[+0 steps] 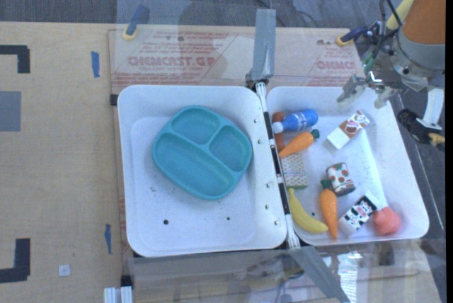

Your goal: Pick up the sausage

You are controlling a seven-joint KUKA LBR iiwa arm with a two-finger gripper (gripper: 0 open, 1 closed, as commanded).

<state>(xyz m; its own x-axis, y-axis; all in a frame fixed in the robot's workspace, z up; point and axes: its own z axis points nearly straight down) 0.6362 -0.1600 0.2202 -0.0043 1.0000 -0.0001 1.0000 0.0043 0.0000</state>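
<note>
Two white bins on the worktop (56, 153). The left bin (129, 174) has one teal divided plate (202, 151) in it and that's all.

The right bin (409, 174) is the busy one:
- two carrots, one up top (297, 144) and one lower down (329, 208)
- one banana (304, 215)
- one blue bottle (297, 119)
- one waffle square (294, 169)
- one cow-print carton (358, 214)
- one orange-and-white carton (348, 130)
- one small brown pack (340, 178)

The sausage (387, 221), which I take to be the pinkish-red lump, sits in the near right corner just beside the cow-print carton.

The pincer (366, 90) hangs over the bin's far edge, fingers spread, gripping nothing, well apart from the sausage.
</note>
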